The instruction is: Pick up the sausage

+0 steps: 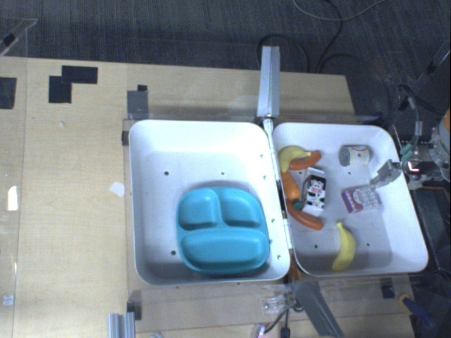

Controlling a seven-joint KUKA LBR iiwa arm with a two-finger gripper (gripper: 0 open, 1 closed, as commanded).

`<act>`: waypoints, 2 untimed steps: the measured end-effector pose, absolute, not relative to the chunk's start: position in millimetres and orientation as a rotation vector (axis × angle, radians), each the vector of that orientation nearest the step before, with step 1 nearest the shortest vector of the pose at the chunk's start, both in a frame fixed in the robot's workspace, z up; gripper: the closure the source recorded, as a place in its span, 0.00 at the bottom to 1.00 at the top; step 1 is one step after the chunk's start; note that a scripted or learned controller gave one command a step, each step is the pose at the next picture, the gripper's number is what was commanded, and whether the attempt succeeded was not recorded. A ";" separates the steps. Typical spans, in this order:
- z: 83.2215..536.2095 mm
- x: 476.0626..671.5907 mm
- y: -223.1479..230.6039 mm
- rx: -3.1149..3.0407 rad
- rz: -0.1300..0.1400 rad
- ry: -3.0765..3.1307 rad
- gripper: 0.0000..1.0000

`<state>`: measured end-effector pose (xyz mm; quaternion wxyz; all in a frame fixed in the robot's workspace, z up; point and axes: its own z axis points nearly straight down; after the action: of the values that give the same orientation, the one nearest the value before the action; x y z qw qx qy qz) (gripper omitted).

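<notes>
sausage [308, 220] lying in right bin [402, 210], next to carton [314, 191] | gripper [386, 173] at bin's right edge | jaws: can't tell

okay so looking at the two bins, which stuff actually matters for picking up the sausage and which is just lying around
For the job:
sausage, low on the right bin's left side
gripper, over the right bin's right side

Lying about:
blue tray in the left bin
two bananas
carrot
purple packet
</notes>
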<state>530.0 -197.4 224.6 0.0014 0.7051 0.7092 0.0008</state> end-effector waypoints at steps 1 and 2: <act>251.1 542.7 -150.9 2.405 0.005 2.014 0.00; 249.6 492.9 -111.8 2.461 0.004 1.949 0.00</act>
<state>492.9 -111.8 249.6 0.0011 0.7840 0.6207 0.0012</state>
